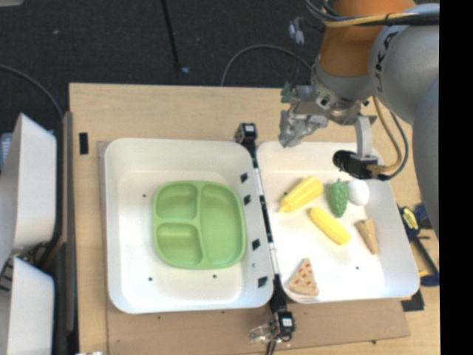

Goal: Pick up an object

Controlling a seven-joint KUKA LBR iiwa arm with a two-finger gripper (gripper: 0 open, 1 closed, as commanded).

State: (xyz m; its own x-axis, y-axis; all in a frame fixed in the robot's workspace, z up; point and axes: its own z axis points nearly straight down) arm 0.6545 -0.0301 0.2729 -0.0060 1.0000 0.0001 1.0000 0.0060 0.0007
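- Pincer (293, 133) hangs over the far left corner of the right bin (395, 283); its tips blur together, so how far they part cannot be told, and nothing shows between them.
- Corn cob (301, 194) lies nearest, just below the pincer; banana (329, 225), green bunch (338, 197), white egg shape (358, 192), cone (368, 236) and pizza slice (303, 278) spread farther below and right.
- Green divided plate (199, 224) sits below and left, in the left bin (118, 198).
- Arm (369, 35) is cut off by the frame's top.
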